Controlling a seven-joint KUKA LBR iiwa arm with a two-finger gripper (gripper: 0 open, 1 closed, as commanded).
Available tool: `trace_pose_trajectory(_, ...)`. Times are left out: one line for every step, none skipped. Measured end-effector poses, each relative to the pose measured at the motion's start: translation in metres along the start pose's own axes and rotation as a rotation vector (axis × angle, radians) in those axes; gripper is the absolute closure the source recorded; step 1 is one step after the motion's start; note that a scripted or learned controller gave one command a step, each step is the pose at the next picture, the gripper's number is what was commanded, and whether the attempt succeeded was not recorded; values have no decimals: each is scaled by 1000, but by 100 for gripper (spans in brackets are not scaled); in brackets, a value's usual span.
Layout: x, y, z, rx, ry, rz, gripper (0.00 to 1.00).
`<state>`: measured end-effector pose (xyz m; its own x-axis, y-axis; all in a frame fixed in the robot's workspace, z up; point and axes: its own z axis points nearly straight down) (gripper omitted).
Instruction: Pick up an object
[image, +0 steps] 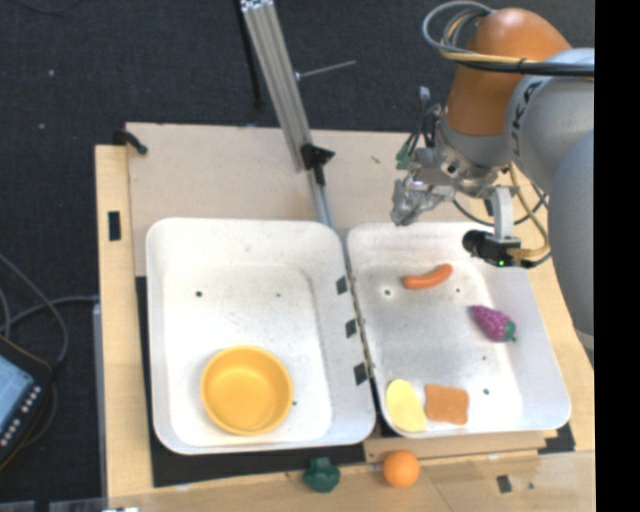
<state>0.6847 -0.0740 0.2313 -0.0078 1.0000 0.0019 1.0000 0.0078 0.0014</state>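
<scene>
The right bin (530, 400) holds an orange-red sausage (427, 278) near its back, a purple bunch of grapes (493, 322) at the right, and a pale yellow piece (404, 404) beside an orange block (447, 404) at the front. A yellow bowl (246, 389) sits in the front of the left bin (180, 260). My gripper (408, 208) hangs above the back edge of the right bin, up and left of the sausage, with nothing visibly in it.
An orange ball (401, 468) and a small green object (321, 475) lie on the bench in front of the bins. A slanted metal rail (288, 110) rises behind the bins, ending at a black clamp (317, 157).
</scene>
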Motion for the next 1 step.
trace_pose_trajectory(50, -1, 7, 2, -1, 2, 100)
